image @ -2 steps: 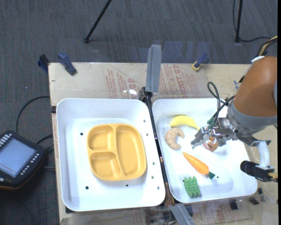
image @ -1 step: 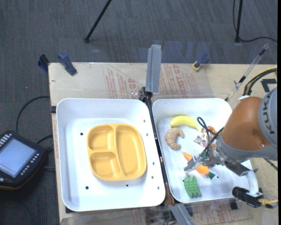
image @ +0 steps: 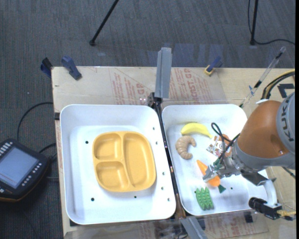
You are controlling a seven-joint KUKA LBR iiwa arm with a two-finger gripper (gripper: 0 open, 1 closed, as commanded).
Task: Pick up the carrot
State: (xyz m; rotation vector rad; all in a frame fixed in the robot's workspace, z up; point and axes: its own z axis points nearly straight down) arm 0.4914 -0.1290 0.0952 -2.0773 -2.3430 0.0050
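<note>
The carrot (image: 202, 166) is orange with a small green top and lies slantwise in the right bin (image: 236, 112), near its lower middle. My gripper (image: 214, 174) is directly over the carrot's middle and covers it. Orange shows on both sides of it, at the upper left and at the lower right. The grey arm with its orange band (image: 261, 131) comes in from the right above the bin.
A yellow banana (image: 196, 128) and a tan croissant (image: 185, 147) lie in the right bin behind the carrot. A green ridged toy (image: 204, 198) lies near the front wall. The left bin (image: 72, 133) holds a yellow divided plate (image: 123, 160).
</note>
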